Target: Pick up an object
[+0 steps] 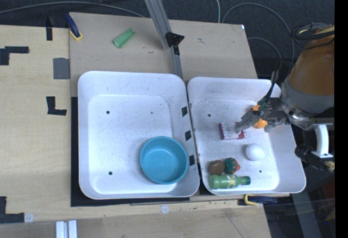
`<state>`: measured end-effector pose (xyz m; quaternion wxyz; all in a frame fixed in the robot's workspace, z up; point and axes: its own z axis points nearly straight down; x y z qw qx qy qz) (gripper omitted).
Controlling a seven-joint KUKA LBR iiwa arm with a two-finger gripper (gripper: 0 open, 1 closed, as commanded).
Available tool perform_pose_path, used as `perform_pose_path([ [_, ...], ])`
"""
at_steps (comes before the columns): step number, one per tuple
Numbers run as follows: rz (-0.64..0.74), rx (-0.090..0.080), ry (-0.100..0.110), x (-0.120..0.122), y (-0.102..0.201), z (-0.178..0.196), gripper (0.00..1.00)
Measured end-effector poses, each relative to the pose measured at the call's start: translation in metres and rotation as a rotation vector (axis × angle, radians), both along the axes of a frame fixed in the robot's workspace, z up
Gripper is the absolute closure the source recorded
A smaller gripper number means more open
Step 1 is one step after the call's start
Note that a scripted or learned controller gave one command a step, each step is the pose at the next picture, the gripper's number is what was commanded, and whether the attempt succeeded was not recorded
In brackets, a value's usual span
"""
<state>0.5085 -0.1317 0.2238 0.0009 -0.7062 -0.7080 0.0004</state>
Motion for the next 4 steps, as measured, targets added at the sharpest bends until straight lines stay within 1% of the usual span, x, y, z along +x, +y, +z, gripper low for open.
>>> perform_pose_path([
  [1, 0.000, 0.000, 0.000, 0.000, 0.000, 0.000, 0.00],
  [2, -0.001, 0.000, 0.006, 0.005, -0.005, -0.060, 0.00],
  [3, -0.002, 0.001, 0.007, 0.003, -0.007, -0.124, 0.00],
  [4, -0.001, -0.001, 0.000, 0.003, -0.007, -0.135, 0.00],
])
